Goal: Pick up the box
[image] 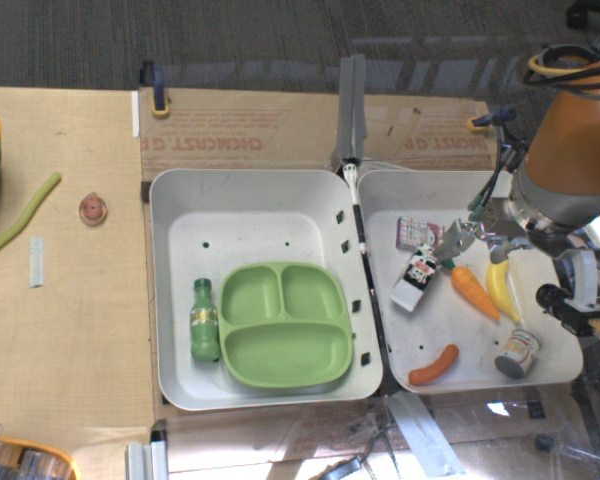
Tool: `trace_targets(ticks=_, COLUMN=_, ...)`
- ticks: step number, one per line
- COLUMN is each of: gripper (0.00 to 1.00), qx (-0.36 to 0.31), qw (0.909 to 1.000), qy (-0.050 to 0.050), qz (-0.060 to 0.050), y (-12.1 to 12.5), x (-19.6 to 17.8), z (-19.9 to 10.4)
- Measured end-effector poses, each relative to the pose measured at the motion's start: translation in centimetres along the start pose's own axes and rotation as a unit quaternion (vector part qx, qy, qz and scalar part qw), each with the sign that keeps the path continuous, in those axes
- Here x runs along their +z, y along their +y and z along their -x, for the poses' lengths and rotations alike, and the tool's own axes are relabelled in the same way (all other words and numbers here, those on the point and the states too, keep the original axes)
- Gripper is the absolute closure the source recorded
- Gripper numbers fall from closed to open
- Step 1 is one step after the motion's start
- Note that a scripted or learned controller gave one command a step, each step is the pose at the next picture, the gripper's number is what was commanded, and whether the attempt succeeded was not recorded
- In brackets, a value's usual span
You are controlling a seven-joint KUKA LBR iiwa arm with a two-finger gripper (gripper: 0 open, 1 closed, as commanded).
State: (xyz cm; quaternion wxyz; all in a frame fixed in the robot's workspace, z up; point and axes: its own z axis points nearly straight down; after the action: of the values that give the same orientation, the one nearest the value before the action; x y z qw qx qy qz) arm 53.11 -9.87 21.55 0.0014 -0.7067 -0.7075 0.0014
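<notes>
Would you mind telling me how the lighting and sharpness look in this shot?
Camera view: even, soft light with faint shadows; the green plate and carrot read sharply; the gripper by the box is slightly soft; mild glare on the right bin floor.

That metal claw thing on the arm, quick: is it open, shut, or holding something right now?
Tool: cannot be told from this view. It sits in the right white bin just above the small black-and-white box; nothing is visibly gripped.

The left bin (170, 268) holds a green 3-compartment plate (283, 324) with a green bottle (204, 319) just beside it. The right bin (380, 268) holds a carrot (474, 293), banana (497, 288), sausage (433, 364) and can (517, 352).
</notes>
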Motion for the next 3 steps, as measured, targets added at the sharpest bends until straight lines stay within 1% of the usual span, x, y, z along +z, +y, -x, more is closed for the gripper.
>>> trace_targets(ticks=1, gripper=0.0, qx=0.03, qw=0.9996, qy=0.0, qz=0.001, y=6.6, x=6.8, z=0.5)
trace_targets(ticks=2, gripper=0.0, qx=-0.002, qw=1.0, qy=0.0, qz=0.001, y=8.2, x=12.4, z=-0.5)
trace_targets(ticks=3, gripper=0.0, qx=-0.134, qw=0.991, qy=-0.001, qz=0.003, y=12.5, x=12.3, z=-0.6)
